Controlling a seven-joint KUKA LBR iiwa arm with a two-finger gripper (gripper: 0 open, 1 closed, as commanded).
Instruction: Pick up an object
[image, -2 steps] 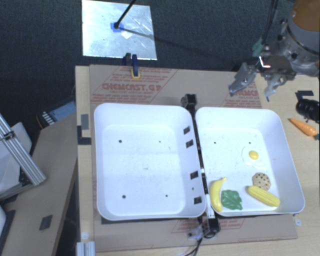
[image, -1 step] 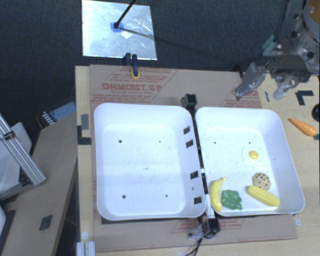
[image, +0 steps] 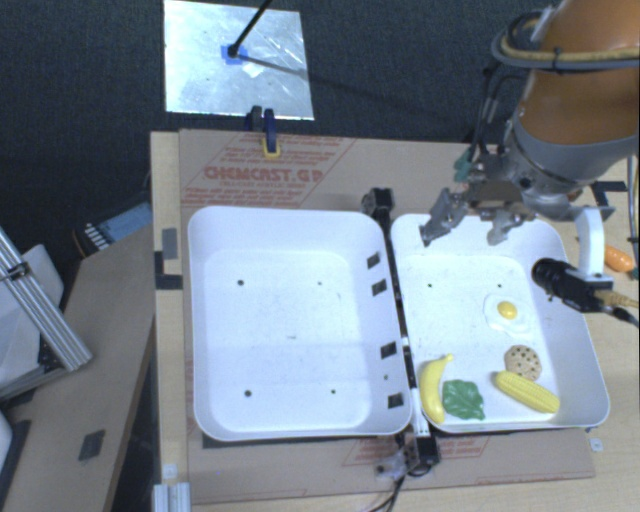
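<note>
In the right bin (image: 570, 330) lie several toy foods. A fried egg (image: 506, 311) rests at mid right, a brown cookie (image: 522, 360) just below it, and a yellow corn cob (image: 527, 391) near the front right. A yellow banana (image: 433, 387) lies at the front left of that bin with a green leafy piece (image: 463, 399) touching its right side. My gripper (image: 466, 230) hangs above the back of the right bin, open, with nothing between its fingers. It is well apart from all the foods.
The left bin (image: 200, 330) sits beside the right one, joined by a black-clipped divider (image: 392, 300). A shiny metal sheet (image: 238, 60) lies at the back left. A small orange thing (image: 619, 260) sits outside the right bin's rim. An aluminium rail (image: 40, 310) stands far left.
</note>
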